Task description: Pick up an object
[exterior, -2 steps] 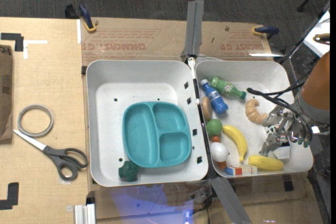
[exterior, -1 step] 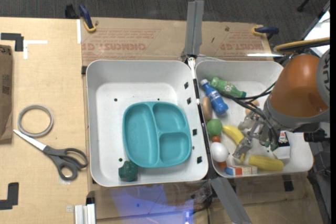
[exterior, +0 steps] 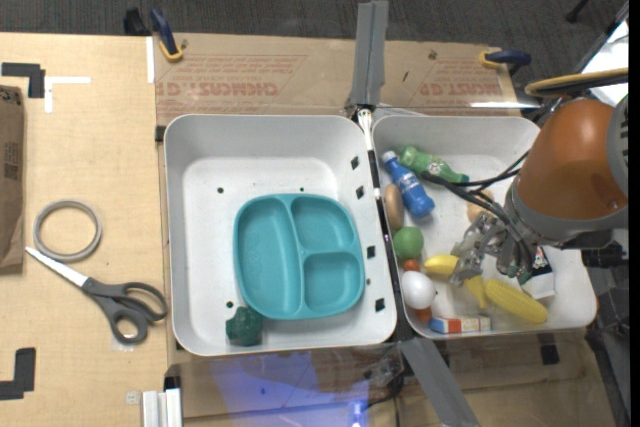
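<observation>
My gripper hangs low inside the right bin, its fingers spread apart just above a small yellow toy. Nothing sits between the fingers. Next to it lie a yellow corn cob, a white egg, a green ball, a blue bottle, a green bottle and a small red and white box. A tan oval piece leans on the bin's left wall.
The left bin holds a teal divided plate and a dark green toy. Scissors and a tape roll lie on the bench at left. A black cable crosses the right bin.
</observation>
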Robot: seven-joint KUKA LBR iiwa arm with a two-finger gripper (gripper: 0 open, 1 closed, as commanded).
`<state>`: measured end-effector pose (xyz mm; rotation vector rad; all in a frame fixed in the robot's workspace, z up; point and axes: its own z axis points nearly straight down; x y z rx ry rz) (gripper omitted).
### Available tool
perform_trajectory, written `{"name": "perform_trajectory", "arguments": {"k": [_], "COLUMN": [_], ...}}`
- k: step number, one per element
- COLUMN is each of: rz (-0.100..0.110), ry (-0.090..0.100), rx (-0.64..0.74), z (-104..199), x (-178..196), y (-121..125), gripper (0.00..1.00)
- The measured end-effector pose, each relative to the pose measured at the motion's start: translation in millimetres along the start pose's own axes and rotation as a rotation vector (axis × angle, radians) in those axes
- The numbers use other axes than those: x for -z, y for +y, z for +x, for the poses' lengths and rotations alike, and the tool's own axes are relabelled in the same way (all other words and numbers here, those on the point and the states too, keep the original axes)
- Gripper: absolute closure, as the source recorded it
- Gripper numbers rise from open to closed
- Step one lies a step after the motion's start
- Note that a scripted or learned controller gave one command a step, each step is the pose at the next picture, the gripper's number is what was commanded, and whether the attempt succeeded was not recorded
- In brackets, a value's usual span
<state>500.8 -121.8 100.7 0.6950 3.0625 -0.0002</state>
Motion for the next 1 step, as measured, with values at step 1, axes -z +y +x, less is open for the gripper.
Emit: {"name": "perform_trajectory", "arguments": {"k": [1], "rz": [0.0], "ry": [0.0], "rx": [0.0], "z": [0.0], "x": [0.0], "y": [0.1], "gripper": [0.0]}}
